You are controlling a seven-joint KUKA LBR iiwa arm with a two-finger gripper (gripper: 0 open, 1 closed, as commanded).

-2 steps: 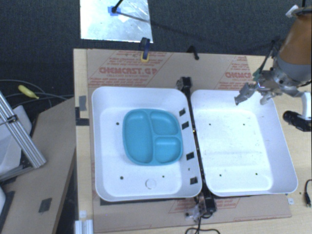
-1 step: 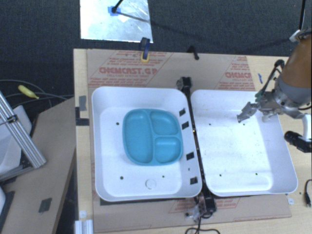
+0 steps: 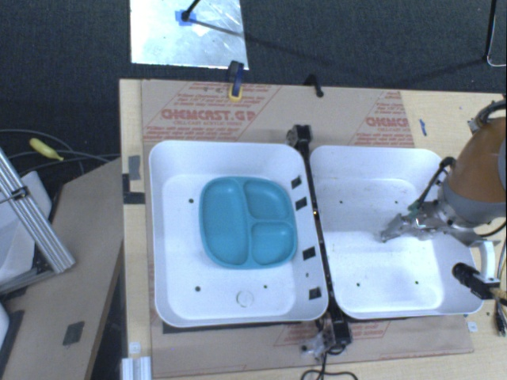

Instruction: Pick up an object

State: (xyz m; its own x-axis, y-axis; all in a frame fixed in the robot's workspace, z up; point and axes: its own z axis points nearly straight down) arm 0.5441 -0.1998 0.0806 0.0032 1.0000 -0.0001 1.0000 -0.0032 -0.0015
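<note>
A blue plate (image 3: 247,221) with three compartments lies flat in the middle of the left bin (image 3: 170,212). A small pale round piece (image 3: 244,298) rests on that bin's floor near its front edge. My gripper (image 3: 388,233) hangs low over the right bin (image 3: 372,291), right of its middle, pointing left. It is well apart from the plate, on the other side of the divider between the bins. I see nothing held in it.
The two bins meet along a dark clipped seam (image 3: 310,220). The grey arm with its orange band (image 3: 479,172) comes in over the right bin's right rim. Brown cardboard (image 3: 214,113) lies under the bins, and a metal frame (image 3: 32,220) stands at the far left.
</note>
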